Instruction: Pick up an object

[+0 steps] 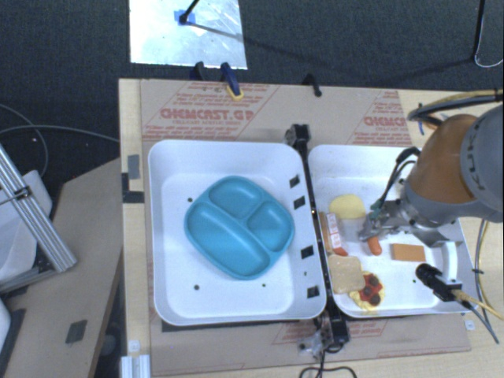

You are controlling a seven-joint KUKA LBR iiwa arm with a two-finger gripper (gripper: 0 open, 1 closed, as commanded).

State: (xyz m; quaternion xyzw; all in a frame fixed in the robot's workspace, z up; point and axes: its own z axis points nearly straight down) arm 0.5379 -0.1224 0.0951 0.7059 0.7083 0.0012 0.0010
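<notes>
Sausage [375,246], lying in the right bin [358,160] at five o'clock from the yellow piece [347,205], sits just under our gripper [376,225]; finger state unclear, so next we close and lift.

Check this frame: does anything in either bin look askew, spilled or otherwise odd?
Nothing looks spilled or damaged. The blue divided plate sits rotated in the left bin, not squared to its walls. Small food items cluster toward the right bin's left side, near the end effector.

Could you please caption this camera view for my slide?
Gripper low among toy food in right bin; blue plate in left bin.
</notes>
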